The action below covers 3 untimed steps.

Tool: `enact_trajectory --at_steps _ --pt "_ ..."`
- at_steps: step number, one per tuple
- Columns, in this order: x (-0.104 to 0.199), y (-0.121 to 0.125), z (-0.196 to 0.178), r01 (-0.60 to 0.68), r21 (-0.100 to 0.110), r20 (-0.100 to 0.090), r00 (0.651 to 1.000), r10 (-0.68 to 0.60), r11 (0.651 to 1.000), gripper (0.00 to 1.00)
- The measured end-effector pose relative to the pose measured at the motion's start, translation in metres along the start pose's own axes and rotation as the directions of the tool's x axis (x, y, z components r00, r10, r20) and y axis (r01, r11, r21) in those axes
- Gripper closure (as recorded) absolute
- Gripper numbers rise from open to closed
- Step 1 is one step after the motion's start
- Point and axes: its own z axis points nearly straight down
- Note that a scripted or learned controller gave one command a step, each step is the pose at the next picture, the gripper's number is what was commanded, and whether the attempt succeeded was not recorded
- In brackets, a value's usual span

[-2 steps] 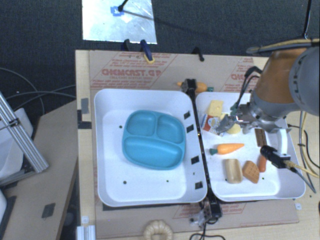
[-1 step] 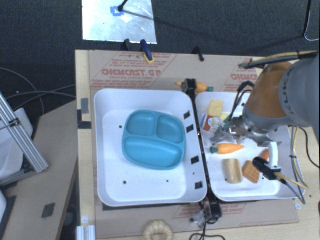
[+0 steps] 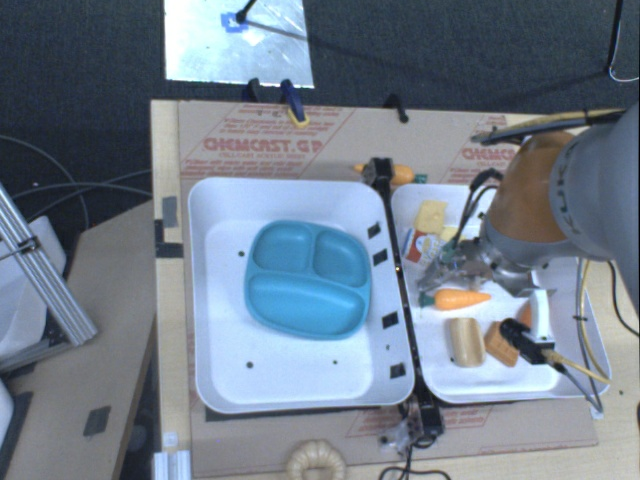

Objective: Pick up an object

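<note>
My pincer (image 3: 445, 258) hangs low in the right bin (image 3: 570, 386); I cannot tell its grip. A toy carrot (image 3: 462, 298) lies just below it, a tan cylinder (image 3: 464, 341) nearer the rim. A blue divided plate (image 3: 308, 278) fills the left bin (image 3: 225, 368).

The arm (image 3: 590, 193) is a fat grey tube with a rounded orange band (image 3: 525, 203) above the wrist. Black cables (image 3: 478, 196) loop beside the band.
</note>
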Motion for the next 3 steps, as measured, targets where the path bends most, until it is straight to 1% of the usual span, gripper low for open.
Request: enact_trajectory --at_steps 1,3 --pt "0.0 0.001 -0.012 0.0 -0.004 0.0 1.0 0.0 1.0 1.0" --pt "-0.005 0.011 -0.101 0.003 -0.008 0.001 1.0 -0.003 1.0 1.0"
